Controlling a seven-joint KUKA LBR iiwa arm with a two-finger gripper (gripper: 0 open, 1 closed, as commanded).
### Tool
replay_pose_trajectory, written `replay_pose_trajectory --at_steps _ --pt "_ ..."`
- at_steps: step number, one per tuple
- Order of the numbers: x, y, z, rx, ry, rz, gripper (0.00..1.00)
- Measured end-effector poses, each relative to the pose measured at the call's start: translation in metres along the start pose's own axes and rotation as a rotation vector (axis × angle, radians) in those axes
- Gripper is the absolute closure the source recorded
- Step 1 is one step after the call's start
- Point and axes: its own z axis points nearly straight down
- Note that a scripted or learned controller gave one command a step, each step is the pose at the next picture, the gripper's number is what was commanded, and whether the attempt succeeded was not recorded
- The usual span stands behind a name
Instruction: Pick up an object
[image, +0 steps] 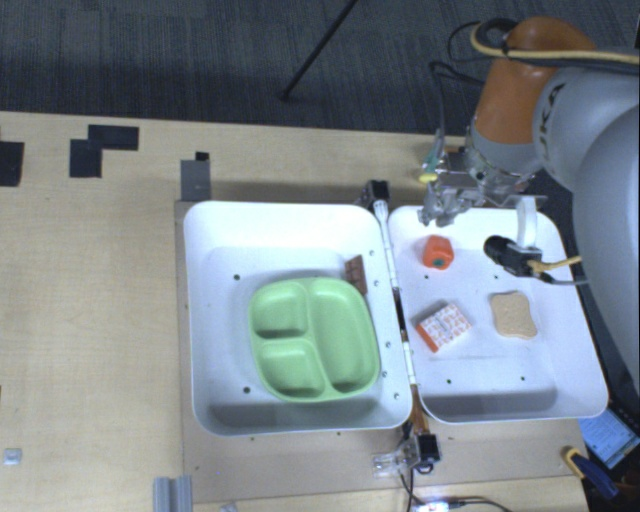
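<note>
Poised at the right-hand shallow white bin's (590, 395) far rim, pincer (440, 212) spread and holding nothing, just beyond the small orange cylinder-like object (437, 252) directly below.

Light is even and fairly bright, falling from above. The desk (90, 330) reads a flat, pale tan with no glare. Both white bins come close to washing out, and the right bin (560, 360) shows few surface details. Soft grey shadows lie along the near inner wall of the left bin (215, 300) and under the green tray (312, 337). The far floor is dark. Focus is slightly soft throughout, and the arm (590, 140) at right looks blurred.
</note>
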Motion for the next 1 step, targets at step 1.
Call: replay_pose_trajectory --at_steps 1 --pt "-0.0005 -0.0007 0.0013 0.003 0.0 0.001 0.0"
